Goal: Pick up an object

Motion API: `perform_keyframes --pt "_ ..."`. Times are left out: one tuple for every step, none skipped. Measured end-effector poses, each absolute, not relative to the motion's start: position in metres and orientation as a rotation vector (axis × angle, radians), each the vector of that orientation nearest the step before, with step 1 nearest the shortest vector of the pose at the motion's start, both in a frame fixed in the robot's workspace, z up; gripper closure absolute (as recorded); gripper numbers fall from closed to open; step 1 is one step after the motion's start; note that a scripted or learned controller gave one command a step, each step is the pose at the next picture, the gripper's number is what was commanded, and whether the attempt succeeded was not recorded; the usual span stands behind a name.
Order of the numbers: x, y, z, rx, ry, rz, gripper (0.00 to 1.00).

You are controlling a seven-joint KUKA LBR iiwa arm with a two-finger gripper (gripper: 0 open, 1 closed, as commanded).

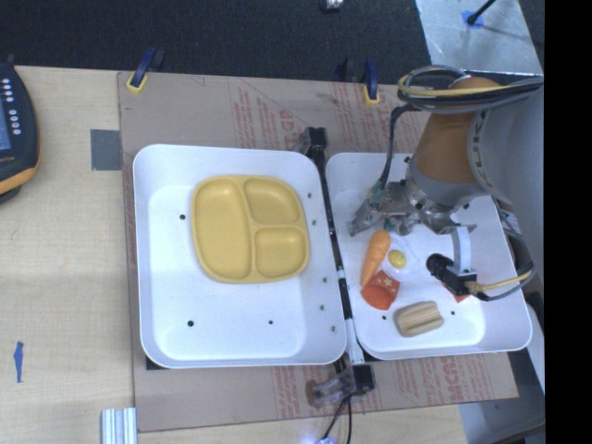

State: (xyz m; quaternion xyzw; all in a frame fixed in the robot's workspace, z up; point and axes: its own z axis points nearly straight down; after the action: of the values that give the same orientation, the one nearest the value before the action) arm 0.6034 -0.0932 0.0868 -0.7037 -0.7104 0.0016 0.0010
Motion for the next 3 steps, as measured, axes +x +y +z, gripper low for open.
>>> perform_keyframes --pt "0.571 -0.094 0.091 -2.213 -2.221 0.009 0.00" --pt "0.592 -0.096 0.092 -2.216 -2.227 0.001 0.00" --pt "0.543 -0.094 0.091 -2.213 -2.221 0.009 0.00"
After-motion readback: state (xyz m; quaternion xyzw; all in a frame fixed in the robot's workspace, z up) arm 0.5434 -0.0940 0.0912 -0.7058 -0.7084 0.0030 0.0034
